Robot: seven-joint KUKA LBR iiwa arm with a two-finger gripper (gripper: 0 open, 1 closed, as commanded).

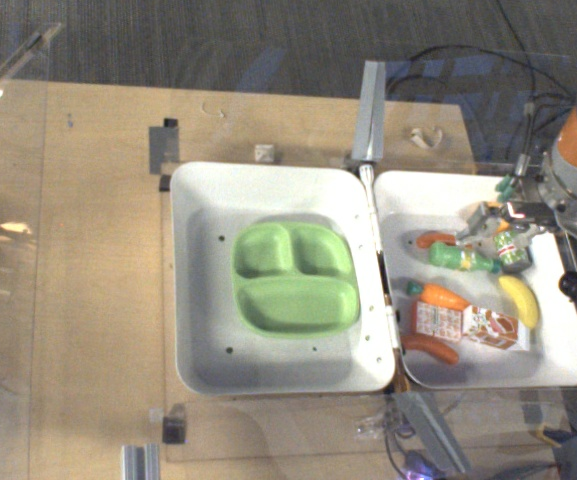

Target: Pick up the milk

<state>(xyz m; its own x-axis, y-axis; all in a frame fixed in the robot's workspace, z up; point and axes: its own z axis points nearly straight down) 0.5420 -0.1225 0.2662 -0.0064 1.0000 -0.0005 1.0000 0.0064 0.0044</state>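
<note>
Two pale metal fingers of the claw [495, 220] hung over the upper part of the right bin [568, 368], at the frame's right, but whether they were spread or closed could not be told. Just under them lay a green plastic bottle [461, 258] on its side, with a small green-labelled can [512, 251] at its right end and a slim red-orange piece [434, 238] at its left. Lower down sat a curved yellow banana [520, 300] and a tapered orange carrot [441, 295]. The milk [465, 325], a flat-lying rectangular carton printed red and white, rested below the carrot, untouched, with a glossy sausage [430, 347] beside its lower left corner. Across the divider, the left bin [198, 358] held a smooth green three-compartment plate [295, 276] on the wooden tabletop [68, 268].
</note>
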